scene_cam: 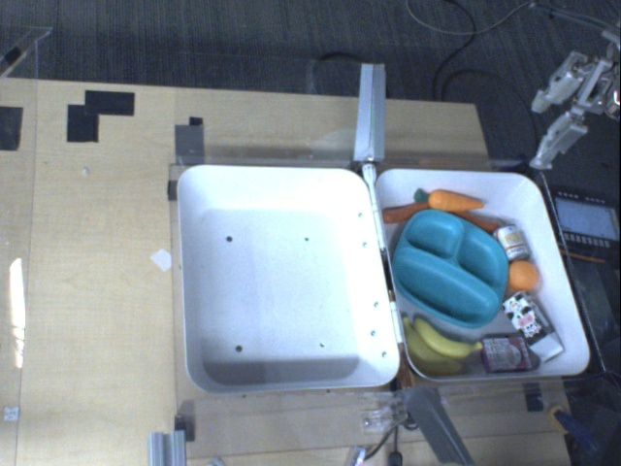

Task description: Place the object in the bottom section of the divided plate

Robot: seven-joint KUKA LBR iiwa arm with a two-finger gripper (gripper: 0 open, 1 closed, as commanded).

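The blue divided plate [451, 265] lies tilted in the right bin [571, 333], resting on other items. Around it are a carrot [454, 200] at the back, a small can [511, 243] and an orange fruit [523, 277] on its right, and a yellow banana [437, 343] at the front. A black-and-white carton [525, 316] and a purple packet [505, 354] are also there. My gripper [539, 130] hangs above the bench beyond the right bin's back right corner. It is open with nothing between its fingers.
The left bin [281, 270] sits beside the right one, with a metal divider post [371, 115] between them at the back. Cables lie on the dark floor behind the bench. A dark device [587, 226] sits just right of the right bin.
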